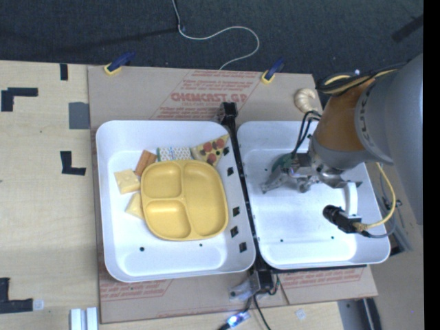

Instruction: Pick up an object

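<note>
Gripper [275, 177] low inside the right bin [302, 246], near its upper left part, fingers pointing toward the divider between the bins. Finger tips are dark and small against the white floor; cannot tell whether they are apart or together, and nothing visible between them. A small green patch sits just beside the gripper body, too blurred to identify. Behind the gripper, the grey wrist and the orange band [344, 119] rise toward the right, the arm [395, 115] covering the bin's upper right corner. A black cable end with yellow wire lies over the right bin's right side. Left bin [113, 253] holds the objects: a yellow divided plate [184, 199] in the middle, a tan cracker-like square [126, 181] touching its left edge, a brown stick [145, 161] above that, and a patterned piece [210, 150] at the plate's upper right. All of these are well apart from the gripper.
</note>
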Robot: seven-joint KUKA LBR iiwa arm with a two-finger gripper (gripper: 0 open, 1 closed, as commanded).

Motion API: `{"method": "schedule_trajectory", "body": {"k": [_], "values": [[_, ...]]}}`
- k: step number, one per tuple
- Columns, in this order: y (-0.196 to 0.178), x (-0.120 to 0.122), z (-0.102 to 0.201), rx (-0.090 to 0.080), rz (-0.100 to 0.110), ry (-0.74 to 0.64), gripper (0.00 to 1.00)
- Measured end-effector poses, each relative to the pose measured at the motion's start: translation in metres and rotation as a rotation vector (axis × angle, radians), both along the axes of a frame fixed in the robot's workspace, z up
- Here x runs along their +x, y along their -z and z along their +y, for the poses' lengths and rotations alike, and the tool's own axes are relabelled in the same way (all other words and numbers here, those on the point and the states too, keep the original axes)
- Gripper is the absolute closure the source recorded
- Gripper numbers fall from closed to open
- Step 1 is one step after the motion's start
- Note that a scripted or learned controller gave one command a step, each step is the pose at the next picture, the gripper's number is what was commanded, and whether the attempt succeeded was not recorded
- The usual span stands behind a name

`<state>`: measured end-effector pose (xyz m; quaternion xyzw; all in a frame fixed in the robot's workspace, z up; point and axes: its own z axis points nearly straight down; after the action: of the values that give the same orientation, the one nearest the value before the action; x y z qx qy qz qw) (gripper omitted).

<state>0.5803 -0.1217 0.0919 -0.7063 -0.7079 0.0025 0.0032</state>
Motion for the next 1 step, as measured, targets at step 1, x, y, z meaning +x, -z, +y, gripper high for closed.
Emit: {"method": "schedule_trajectory", "body": {"k": [1], "values": [[0.0074, 0.0, 0.0003, -0.002, -0.007, 0.001, 0.0]]}}
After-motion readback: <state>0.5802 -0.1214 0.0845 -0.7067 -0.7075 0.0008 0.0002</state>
